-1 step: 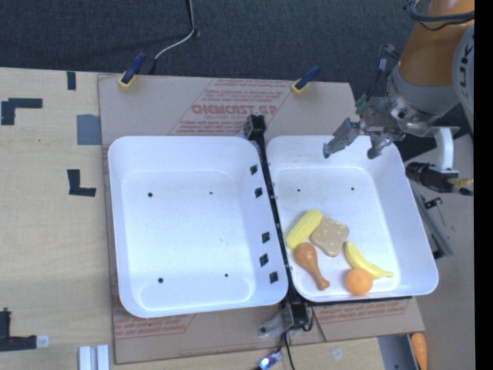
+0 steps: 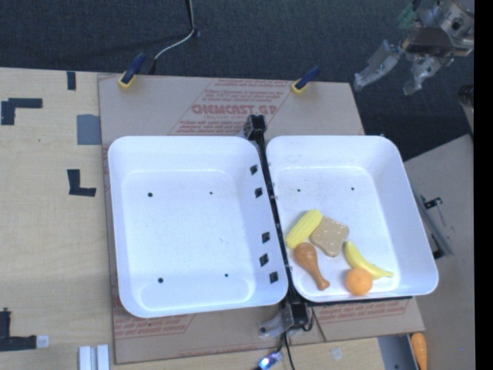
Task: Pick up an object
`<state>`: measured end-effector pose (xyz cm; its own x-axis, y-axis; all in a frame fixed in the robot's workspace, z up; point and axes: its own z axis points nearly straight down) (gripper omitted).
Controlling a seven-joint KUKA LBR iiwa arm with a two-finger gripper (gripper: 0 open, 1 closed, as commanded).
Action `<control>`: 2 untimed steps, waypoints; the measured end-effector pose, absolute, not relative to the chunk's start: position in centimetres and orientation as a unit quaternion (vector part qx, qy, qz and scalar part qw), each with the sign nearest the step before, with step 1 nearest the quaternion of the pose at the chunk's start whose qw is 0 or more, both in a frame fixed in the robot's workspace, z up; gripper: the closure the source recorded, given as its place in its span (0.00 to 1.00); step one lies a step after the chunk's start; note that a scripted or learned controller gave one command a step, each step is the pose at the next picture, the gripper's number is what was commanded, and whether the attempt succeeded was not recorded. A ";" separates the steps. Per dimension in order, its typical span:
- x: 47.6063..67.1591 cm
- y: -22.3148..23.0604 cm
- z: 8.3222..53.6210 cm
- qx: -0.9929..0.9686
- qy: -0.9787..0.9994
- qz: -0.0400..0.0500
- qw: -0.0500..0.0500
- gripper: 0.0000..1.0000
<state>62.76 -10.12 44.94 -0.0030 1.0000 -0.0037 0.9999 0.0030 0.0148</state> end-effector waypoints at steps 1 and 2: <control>67.1 -4.2 43.2 0.705 0.709 -0.001 -0.001 0.00; 67.0 3.6 49.7 0.704 0.710 0.001 0.001 0.00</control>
<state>66.97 3.60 49.69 -0.0075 1.0000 0.0005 1.0000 0.0075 0.0028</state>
